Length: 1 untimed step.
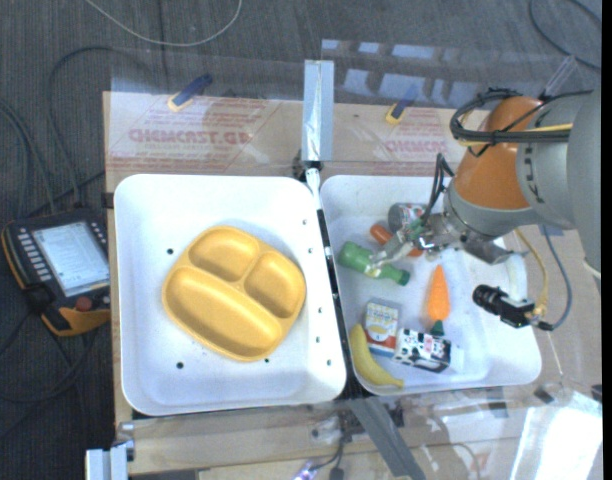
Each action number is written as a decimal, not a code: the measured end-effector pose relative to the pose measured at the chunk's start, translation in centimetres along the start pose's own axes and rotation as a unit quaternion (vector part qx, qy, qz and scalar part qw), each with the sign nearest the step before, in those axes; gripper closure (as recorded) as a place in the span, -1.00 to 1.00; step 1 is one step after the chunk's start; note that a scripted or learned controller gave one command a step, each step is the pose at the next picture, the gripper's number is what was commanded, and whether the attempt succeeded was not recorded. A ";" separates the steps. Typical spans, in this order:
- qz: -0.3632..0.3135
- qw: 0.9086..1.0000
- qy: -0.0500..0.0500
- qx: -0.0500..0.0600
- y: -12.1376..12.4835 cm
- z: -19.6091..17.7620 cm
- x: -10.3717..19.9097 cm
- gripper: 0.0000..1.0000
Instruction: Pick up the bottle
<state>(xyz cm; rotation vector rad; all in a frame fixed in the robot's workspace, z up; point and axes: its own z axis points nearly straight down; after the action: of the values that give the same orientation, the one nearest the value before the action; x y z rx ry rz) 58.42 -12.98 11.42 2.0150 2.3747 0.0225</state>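
The green bottle (360, 259) lies on its side in the right bin (506, 368), close to the bin's left wall. My gripper (404, 248) hangs low over the bottle's right end, and the arm's orange band (491, 173) rises behind it to the right. The gripper covers the right part of the bottle. From this angle I cannot make out whether anything is gripped.
Around the bottle in the right bin lie an orange carrot (438, 293), a banana (371, 360), a small snack box (383, 325), a patterned box (424, 349) and a grey can (404, 213). The left bin (146, 368) holds a yellow divided plate (234, 290).
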 end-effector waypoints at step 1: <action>-0.002 1.000 -0.002 -0.003 -0.9 0.6 1.7 -1.00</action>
<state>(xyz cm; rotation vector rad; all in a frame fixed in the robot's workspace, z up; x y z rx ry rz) 57.27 -11.45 10.76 2.0064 2.3724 0.0269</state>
